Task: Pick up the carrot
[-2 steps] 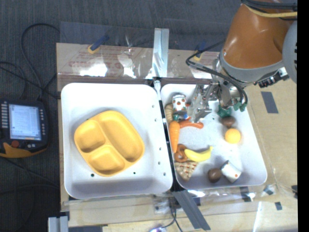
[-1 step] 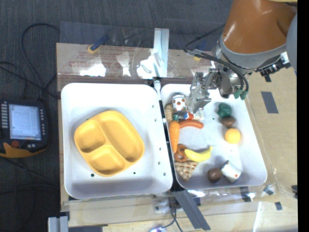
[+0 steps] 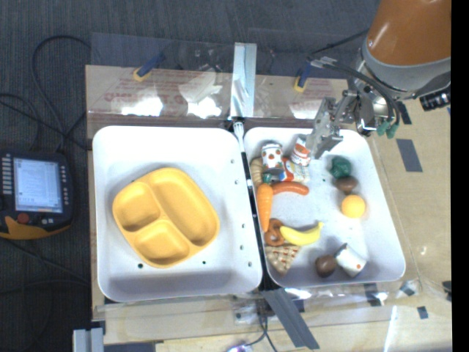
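item: carrot point(image 3: 264, 201). lies lengthwise in the right bin point(image 3: 381, 196), hard against that bin's left wall, left of frame centre. crowded: a red sausage point(image 3: 291, 189) touches its upper end, a pretzel point(image 3: 272, 231) and a banana point(image 3: 302, 233) sit at its lower end, small jars point(image 3: 272, 156) just above.

item: gripper point(image 3: 319, 141). upper right of the frame, over the bin's upper middle, up and to the right of the carrot. whether its jaws stand wide or narrow, cannot tell; nothing visibly held.

item: yellow divided tray point(image 3: 165, 215), left bin point(image 3: 117, 145), well apart.

risks, judged: fingers may strike the bin wall; may close on the sausage or pretzel instead; a smooth, tapered carrot could slip out; neighbours may get shoved.
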You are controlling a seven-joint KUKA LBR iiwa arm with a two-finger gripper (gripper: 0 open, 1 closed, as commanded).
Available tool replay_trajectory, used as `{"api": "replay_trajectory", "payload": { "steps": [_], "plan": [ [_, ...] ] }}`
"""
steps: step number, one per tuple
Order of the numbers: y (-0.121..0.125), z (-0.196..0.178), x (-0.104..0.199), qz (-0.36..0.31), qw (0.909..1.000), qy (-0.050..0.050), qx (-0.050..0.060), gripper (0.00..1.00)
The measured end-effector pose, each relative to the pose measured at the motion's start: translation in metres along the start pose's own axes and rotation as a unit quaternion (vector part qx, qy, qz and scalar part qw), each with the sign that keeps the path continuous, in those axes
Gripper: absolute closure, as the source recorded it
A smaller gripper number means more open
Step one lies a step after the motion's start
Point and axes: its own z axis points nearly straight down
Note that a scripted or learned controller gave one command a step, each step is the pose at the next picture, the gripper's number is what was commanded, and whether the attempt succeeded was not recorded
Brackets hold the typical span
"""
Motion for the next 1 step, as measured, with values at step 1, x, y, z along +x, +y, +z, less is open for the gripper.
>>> {"api": "replay_trajectory", "payload": {
  "steps": [1],
  "plan": [
    [-0.0193, 0.0606, 0.0091, -0.211, 0.9774, 0.002, -0.001, 1.00]
  ]
}}
